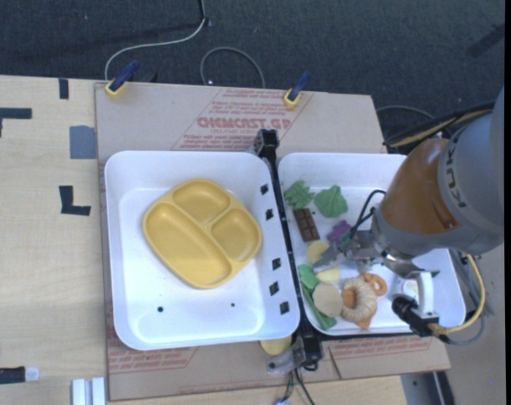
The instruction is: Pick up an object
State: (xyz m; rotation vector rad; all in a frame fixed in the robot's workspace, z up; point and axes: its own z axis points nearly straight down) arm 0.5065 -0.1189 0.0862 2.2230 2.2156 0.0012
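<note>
- While the arm (445,197) reaches in from the right, its grey body and orange band hang over the right bin (369,163), covering much of that bin's right half.
- The end effector (350,247) sits low among the toy foods near the middle of the right bin; whether it is wide, narrow or gripping something cannot be told, since the wrist hides it from above.
- Just beside it lie a purple piece (341,229) and a pale yellow piece (318,251).
- Two green leafy pieces (298,194) (330,201) lie toward the far side of the right bin, with a brown bar (305,224) near the divider.
- Toward the near edge lie a green piece (309,277), a cream round piece (326,298), a tan lumpy piece (357,304) and an orange ring (374,283), clustered close together.
- The left bin (125,251) holds a yellow divided plate (201,232), lying flat and turned at an angle.
- Both bins rest on a cardboard sheet (230,121) on the worktop (36,251), held by two clamps (121,79) (297,89) at its far edge.
</note>
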